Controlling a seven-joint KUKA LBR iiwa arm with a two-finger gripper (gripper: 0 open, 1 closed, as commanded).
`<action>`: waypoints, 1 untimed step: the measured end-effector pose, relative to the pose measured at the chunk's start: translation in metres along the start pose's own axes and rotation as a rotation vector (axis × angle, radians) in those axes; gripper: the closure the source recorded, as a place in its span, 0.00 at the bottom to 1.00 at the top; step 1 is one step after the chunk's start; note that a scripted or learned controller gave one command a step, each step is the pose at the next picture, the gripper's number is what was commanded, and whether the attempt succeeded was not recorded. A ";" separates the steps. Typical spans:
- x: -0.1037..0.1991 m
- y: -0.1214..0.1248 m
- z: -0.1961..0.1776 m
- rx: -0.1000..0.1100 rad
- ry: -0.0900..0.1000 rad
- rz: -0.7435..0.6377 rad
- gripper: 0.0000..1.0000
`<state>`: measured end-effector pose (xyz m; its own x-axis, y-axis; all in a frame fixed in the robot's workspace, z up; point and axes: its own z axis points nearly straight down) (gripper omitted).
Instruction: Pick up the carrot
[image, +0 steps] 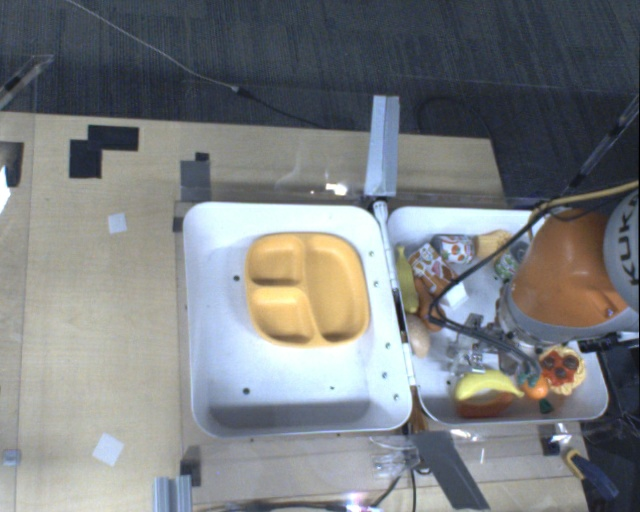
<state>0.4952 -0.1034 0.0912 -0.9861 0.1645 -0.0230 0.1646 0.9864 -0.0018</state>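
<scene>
The carrot (537, 387) looks like the small orange piece with a green top near the front right of the right bin (590, 405). It lies between a yellow banana (487, 383) and a round orange-and-red toy food (563, 368). My gripper (476, 346) hangs low over the middle of this bin, just left of and behind the carrot, above the banana. The wide orange band of the arm (565, 275) hides the bin's back right part.
The left bin (215, 300) holds a yellow divided plate (305, 288). In the right bin lie a patterned snack pack (445, 258), a yellow-green piece (404, 278) along the left wall, a tan piece (491, 242) and a red piece (487, 406) under the banana.
</scene>
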 end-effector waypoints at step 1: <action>-0.011 -0.050 0.000 -0.001 0.001 -0.283 1.00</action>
<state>0.4979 -0.1545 0.0911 -0.9929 -0.1172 -0.0204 -0.1171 0.9931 -0.0066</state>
